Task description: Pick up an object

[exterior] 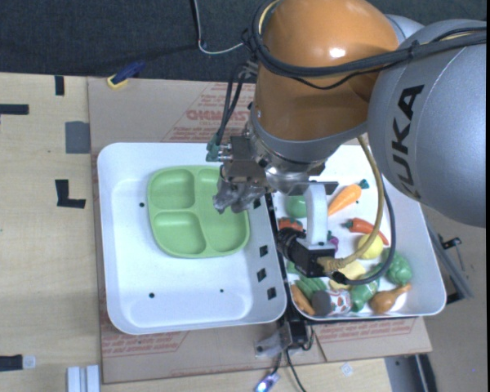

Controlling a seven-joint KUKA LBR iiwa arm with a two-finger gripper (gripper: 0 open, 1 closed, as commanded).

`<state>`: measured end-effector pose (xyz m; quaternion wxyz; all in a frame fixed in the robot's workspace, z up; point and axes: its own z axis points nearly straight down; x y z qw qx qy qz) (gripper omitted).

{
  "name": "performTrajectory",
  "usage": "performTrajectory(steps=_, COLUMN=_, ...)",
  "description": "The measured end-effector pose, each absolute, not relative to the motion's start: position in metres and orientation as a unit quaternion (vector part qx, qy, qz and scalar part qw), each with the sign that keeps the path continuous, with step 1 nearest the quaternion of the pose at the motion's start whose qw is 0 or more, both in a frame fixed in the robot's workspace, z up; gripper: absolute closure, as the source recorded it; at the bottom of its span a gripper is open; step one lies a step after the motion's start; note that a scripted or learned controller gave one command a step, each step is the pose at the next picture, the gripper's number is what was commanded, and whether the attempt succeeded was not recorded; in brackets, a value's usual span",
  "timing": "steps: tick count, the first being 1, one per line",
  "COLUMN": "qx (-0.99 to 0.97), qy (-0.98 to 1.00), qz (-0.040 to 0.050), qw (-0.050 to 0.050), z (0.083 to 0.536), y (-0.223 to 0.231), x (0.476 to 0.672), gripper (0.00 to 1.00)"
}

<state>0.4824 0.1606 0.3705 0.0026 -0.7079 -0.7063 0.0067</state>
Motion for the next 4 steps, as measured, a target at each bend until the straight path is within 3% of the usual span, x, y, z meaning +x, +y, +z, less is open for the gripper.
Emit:
performTrajectory(steps=1, qx=-0.709, qy=-0.705, qz=0.0054, qw=0.002, z=0.3, y=0.101, x=0.482, gripper=1.0)
performTrajectory(steps=2, qx=-0.708, qy=-0.707, qz=-0.0072, qw=-0.006, z=0.523, y=0.047, x=0.486, gripper=1.0)
performTrajectory(steps=3, qx=-0.704, qy=-0.71, qz=-0.0009, qw=0.0, z=0.536, y=0.12, x=0.483, gripper=1.0)
performTrajectory(steps=4, qx=-0.707, qy=-0.707, qz=0.008, qw=0.004, z=0.395, y=0.119, x=0.482, gripper=1.0)
